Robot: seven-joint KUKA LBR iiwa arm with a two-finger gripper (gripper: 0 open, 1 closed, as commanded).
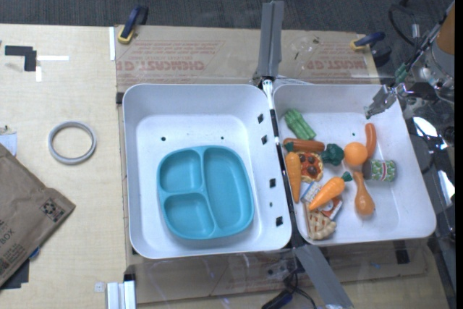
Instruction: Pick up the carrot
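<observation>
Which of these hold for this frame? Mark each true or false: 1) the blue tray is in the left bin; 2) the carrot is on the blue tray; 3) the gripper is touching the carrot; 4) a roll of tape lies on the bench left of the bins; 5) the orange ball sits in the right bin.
1) True: the blue tray lies in the left bin.
2) False: the carrot lies in the right bin, among other toy foods.
3) False: the gripper is at the right bin's upper right rim, well apart from the carrot.
4) True: the roll of tape lies on the bench there.
5) True: the orange ball sits there, near the carrot.
</observation>
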